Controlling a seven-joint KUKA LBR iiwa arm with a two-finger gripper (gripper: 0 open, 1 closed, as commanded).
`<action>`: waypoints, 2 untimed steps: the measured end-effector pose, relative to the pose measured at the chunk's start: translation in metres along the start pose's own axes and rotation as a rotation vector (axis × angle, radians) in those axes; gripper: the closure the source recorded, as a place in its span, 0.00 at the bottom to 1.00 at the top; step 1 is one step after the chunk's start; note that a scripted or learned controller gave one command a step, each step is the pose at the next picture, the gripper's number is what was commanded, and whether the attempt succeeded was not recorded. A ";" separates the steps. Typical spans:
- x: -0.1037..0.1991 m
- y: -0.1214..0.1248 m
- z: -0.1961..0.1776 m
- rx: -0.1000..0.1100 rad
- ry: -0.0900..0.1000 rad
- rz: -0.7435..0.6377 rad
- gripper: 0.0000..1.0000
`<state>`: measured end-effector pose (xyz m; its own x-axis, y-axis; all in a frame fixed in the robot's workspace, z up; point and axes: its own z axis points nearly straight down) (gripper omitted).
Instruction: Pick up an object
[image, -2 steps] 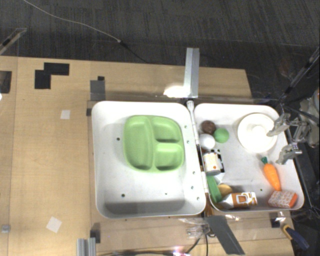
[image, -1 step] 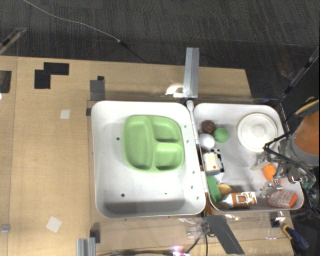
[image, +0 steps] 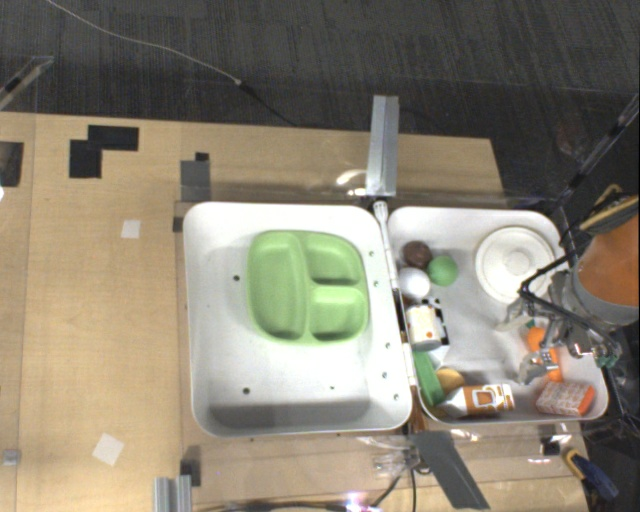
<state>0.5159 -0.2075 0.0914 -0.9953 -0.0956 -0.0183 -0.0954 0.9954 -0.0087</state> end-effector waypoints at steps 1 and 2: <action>0.012 0.004 0.000 -0.002 -0.005 0.060 0.00; 0.006 0.004 -0.015 0.004 -0.022 0.055 1.00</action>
